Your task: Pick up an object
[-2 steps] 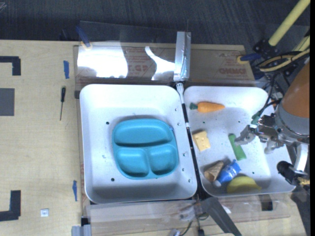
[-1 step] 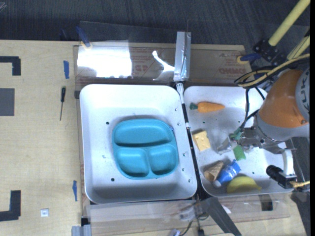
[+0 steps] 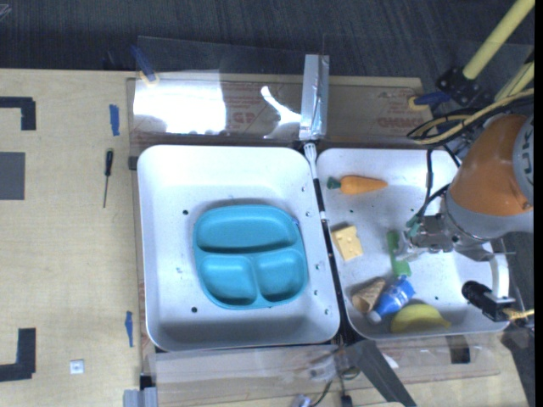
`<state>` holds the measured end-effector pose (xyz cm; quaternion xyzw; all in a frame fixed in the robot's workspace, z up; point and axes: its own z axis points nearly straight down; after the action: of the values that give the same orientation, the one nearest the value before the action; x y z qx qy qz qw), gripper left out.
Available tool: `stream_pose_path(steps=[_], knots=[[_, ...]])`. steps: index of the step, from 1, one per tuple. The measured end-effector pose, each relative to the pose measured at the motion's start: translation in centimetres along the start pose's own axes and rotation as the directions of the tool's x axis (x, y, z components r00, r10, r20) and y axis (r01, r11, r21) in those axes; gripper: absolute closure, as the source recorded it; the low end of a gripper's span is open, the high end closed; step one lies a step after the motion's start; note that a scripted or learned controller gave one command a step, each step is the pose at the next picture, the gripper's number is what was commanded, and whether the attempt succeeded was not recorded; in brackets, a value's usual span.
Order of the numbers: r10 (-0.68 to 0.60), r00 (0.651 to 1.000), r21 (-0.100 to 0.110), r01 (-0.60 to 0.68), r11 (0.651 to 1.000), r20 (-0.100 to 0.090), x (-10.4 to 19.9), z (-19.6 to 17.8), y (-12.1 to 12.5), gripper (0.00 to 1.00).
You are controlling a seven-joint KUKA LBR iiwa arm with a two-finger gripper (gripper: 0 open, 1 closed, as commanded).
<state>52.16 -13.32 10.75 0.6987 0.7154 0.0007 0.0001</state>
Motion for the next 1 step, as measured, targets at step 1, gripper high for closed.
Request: stream_pose_path(steps=[1], knots=[[0.0,1.0,0.001,0.0,1.0,0.0,0.0,0.05,-0.04,0.0]])
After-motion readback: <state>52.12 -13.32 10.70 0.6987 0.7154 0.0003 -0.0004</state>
